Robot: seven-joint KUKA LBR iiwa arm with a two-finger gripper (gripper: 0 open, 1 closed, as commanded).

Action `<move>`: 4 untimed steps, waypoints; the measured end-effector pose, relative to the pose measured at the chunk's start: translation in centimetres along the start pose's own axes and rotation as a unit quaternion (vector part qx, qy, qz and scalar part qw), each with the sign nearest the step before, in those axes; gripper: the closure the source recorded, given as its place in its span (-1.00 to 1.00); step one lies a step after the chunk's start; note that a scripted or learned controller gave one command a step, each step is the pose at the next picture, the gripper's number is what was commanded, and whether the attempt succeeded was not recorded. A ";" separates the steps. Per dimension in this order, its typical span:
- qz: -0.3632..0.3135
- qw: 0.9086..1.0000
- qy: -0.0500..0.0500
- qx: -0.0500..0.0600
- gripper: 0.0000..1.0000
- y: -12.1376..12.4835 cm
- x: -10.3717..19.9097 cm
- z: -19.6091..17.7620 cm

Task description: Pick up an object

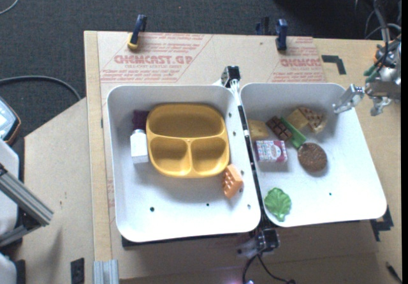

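The claw (362,99) hangs at the view's right edge, fingers spread apart, holding nothing.

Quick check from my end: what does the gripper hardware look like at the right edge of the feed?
The gripper is pale grey metal, with slim silvery fingers reaching over the right bin's rim. Behind it sits a blocky grey-white body carrying small green parts and dark cables.

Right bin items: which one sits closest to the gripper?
The tan waffle-like block at the right bin's upper middle. It lies nearest the gripper at the bin's top right corner; the round brown cookie, red-and-white carton and green leaf lie farther off.
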State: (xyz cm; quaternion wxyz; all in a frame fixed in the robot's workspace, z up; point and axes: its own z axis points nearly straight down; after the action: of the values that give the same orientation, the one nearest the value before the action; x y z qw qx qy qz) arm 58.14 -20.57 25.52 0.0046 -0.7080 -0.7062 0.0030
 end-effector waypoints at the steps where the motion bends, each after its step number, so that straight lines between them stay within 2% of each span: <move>1: -0.001 1.000 -0.002 -0.006 -1.00 0.2 0.0 -0.7; 2: -0.002 1.000 0.000 -0.002 -1.00 1.1 0.2 5.2; 4: -0.002 1.000 0.000 -0.002 -1.00 1.6 0.8 16.7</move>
State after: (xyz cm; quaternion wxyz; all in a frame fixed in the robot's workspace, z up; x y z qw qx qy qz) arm 59.60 -19.69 8.85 0.0034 -0.7068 -0.7074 0.0014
